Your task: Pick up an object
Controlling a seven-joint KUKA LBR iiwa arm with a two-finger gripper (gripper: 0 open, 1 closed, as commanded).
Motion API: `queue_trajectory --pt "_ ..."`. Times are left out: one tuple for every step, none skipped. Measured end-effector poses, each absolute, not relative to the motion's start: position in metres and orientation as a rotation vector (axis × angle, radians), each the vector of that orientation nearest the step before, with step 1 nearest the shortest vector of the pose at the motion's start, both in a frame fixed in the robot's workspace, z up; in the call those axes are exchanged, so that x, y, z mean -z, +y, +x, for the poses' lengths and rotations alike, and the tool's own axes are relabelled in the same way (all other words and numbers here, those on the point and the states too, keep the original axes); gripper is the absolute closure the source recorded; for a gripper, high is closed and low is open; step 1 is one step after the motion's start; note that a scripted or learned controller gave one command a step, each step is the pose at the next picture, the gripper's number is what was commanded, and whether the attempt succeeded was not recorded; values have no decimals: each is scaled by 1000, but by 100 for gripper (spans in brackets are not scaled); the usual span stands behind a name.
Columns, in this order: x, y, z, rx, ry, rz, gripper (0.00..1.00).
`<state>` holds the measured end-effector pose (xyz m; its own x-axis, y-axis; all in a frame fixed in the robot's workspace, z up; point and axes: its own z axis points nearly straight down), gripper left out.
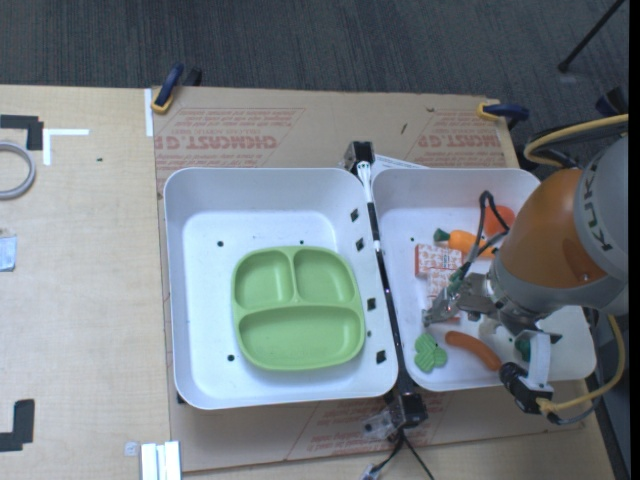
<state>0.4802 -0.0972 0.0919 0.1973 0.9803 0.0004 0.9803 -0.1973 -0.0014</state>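
Observation:
My gripper (447, 304) hangs low over the middle of the right bin (400, 200), on the grey arm with its orange band (560, 230). Just beyond it lies a red and white packet (437, 260), partly covered by the gripper. An orange carrot-like piece (462, 238) sits behind the packet. In front of the gripper are a small green toy (430, 353) and an orange sausage-shaped piece (470, 346). The view shows nothing held in the gripper.
The left bin (190, 268) holds a green divided plate (297, 307). A clamped divider edge (375, 268) separates the bins. Cardboard (260, 128) lies under both. Yellow cable (560, 138) loops off the arm at right.

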Motion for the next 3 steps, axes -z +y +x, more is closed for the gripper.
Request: queue_trajectory --pt "-92 -100 520 0 -2140 -2301 0" --pt "-102 -100 521 1 -2137 -2303 100" --pt "-192 -64 482 0 -1713 -2633 100"
